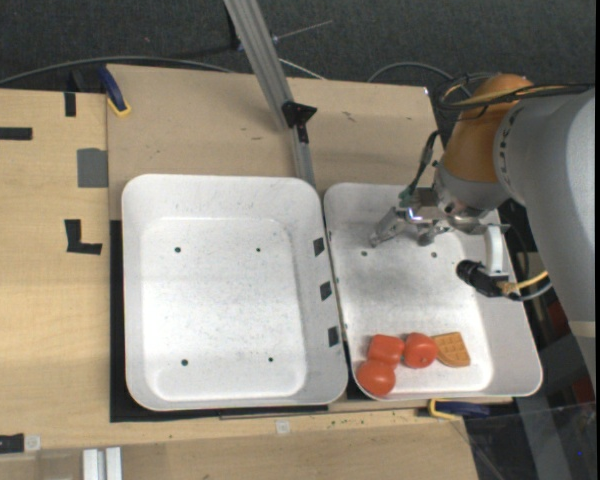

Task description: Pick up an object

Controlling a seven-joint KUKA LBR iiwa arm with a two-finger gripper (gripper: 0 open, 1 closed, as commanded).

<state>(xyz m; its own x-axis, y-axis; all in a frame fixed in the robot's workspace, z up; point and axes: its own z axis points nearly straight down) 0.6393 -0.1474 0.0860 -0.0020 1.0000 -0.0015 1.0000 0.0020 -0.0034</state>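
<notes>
the grey arm point(550, 168) reaches in from the right; its gripper point(392, 230) points left, angled downward.

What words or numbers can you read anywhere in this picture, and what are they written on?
None: no words, labels, brands or numbers can be read here.
The black marks on the bench are plain tape shapes, not letters.
The black dots in the left bin are specks or holes, not writing.
The red and orange objects in the right bin carry no print.
</notes>
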